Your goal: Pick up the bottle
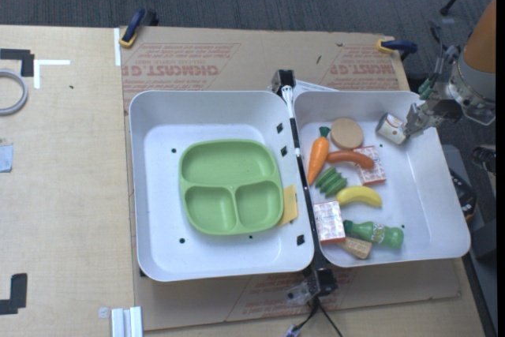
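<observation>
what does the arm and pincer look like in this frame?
At the right edge, the arm shows an orange band with a grey ring beneath it. The wrist below is grey metal with dark cabling alongside. The pincer is small, pale grey metal with slim fingers. No markings legible.

In front of you sit two white bins, side by side on a cardboard sheet (237,59). The left bin (150,193) holds a green divided plate (231,186), with a yellow slice (289,205) just beside its right edge. In the right bin (438,193) you'll find a carrot (316,157), a round tan bun (346,133), a sausage (351,159), a green pepper (331,181), a banana (360,196) and a small red-and-white packet (328,219).
</observation>
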Motion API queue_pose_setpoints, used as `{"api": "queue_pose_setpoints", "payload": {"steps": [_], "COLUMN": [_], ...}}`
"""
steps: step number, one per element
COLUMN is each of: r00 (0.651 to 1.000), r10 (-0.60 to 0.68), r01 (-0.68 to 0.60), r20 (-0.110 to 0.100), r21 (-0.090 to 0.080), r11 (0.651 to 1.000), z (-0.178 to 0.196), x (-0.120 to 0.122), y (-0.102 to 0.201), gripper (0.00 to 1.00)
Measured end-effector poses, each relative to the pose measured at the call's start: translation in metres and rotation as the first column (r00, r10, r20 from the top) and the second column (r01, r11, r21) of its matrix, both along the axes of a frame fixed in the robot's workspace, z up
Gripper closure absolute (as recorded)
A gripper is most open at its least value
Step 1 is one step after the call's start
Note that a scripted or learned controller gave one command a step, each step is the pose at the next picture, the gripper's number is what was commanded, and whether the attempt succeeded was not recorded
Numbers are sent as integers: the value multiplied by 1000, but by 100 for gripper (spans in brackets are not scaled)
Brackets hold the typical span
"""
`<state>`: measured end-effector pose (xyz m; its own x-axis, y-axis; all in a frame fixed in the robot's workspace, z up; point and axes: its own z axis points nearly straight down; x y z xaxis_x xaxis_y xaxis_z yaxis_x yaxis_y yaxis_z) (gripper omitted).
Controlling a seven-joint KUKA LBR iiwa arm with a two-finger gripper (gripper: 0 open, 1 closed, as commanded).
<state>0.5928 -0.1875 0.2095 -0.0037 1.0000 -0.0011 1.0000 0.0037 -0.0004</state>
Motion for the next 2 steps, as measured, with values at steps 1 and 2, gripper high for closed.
{"api": "queue_pose_setpoints", "payload": {"steps": [1, 2], "r00": [977, 896], "r10": [214, 444], "r01": [-214, -444], "r20": [1, 1], "r21": [0, 0], "r11": [977, 896], "z": [27, 46], "x": [-60, -110], "y": [-25, -12], "gripper": [100, 100]}}
